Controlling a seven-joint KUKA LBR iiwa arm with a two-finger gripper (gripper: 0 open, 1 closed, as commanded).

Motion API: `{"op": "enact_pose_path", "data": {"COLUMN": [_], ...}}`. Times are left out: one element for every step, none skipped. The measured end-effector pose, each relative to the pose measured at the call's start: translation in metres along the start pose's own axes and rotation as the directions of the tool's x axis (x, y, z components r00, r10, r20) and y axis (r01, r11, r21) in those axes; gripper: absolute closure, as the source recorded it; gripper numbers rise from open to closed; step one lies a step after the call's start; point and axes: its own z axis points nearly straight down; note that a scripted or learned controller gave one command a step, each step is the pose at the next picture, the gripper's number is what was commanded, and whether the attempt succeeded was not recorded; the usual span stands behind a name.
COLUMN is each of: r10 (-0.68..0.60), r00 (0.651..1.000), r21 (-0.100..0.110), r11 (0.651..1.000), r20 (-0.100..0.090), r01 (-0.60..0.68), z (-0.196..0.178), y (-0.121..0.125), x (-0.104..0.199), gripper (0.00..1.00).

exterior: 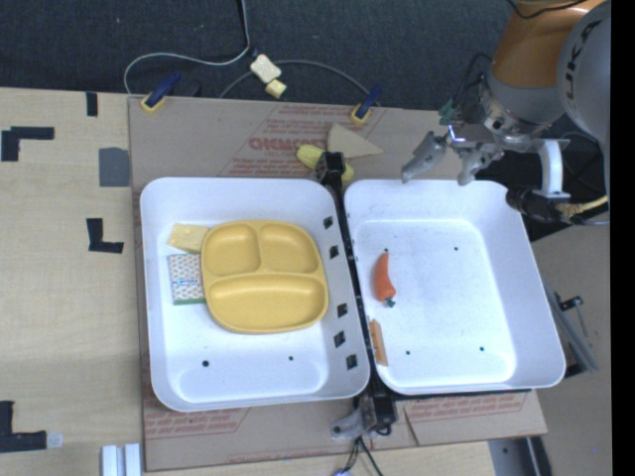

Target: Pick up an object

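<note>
Your gripper (445, 164) hangs over the right bin's (516, 266) far rim, at about 1 o'clock from the bin's middle, its two fingers spread apart with nothing between them. Nearest you, a thin brown stick (378, 342) lies against that bin's left wall. Just beyond it, at 9 o'clock in the bin, sits the orange carrot (383, 277). In the left bin (159, 355) you see a yellow divided plate (264, 275), a small patterned card (185, 277) touching its 9 o'clock edge.
</note>
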Motion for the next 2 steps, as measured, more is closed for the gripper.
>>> {"op": "enact_pose_path", "data": {"r10": [0.002, 0.0], "r00": [1.0, 1.0], "r21": [0.014, -0.004], "r11": [1.0, 1.0], "r20": [-0.002, 0.003], "r01": [-0.002, 0.0], "z": [0.129, 0.183], "y": [-0.047, -0.058], "x": [0.008, 0.009], "gripper": [0.0, 0.0]}}
